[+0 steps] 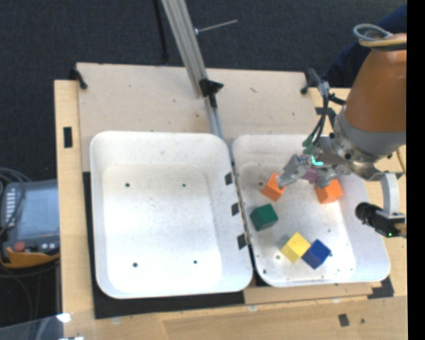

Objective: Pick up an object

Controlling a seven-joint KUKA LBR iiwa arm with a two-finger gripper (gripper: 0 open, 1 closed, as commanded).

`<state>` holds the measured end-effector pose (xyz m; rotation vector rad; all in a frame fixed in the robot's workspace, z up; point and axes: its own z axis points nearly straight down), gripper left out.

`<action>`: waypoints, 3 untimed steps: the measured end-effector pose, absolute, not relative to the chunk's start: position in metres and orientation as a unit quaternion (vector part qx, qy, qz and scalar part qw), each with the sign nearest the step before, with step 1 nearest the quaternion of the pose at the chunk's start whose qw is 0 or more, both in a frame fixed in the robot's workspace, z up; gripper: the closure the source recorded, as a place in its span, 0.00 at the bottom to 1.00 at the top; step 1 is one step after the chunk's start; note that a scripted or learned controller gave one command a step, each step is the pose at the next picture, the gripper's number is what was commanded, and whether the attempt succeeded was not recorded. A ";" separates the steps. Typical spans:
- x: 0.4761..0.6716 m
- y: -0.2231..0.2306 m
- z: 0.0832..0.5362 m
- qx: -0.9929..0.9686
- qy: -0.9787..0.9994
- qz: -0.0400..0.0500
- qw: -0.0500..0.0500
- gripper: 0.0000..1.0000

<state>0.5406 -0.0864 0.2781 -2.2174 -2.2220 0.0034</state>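
Note:
The right bin holds several small blocks. An orange block lies near the bin's left side and a second orange block sits further right. Below them lie a green block, a yellow block and a blue block, the last two touching. My gripper hangs low over the bin between the two orange blocks. It is open, with one finger close to the left orange block. Nothing shows between the fingers.
The left bin stands beside the right one, with a dividing edge between them. A metal pole slants up from the back of the bench. A screen device sits off the bench at the left.

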 end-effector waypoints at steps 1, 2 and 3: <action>0.541 -0.087 0.280 -0.707 -0.707 0.000 -0.001 0.00; 0.541 -0.087 0.238 -0.707 -0.707 0.002 0.001 0.00; 0.542 -0.089 0.174 -0.707 -0.707 0.002 0.002 0.00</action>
